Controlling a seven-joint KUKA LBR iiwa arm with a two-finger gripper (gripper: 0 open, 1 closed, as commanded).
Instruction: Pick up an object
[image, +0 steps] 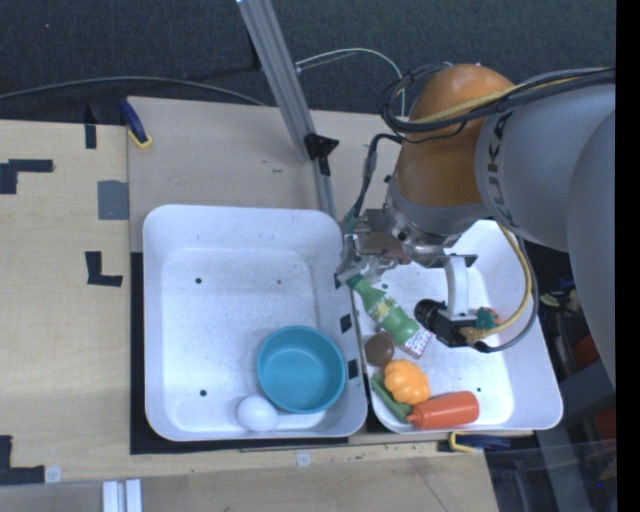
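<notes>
Nearest, at six o'clock in the right bin, lie a red-orange carrot, an orange pepper and a brown ball; the left bin holds a blue bowl and a white ball. Farther, toward twelve o'clock, the gripper hangs over a green bottle by the bins' divider. I cannot tell how far open it is or whether it grips the bottle.

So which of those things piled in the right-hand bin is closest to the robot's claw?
The green plastic bottle: its top lies right under the gripper, while the brown ball, orange pepper and red carrot-shaped toy lie farther down.
</notes>
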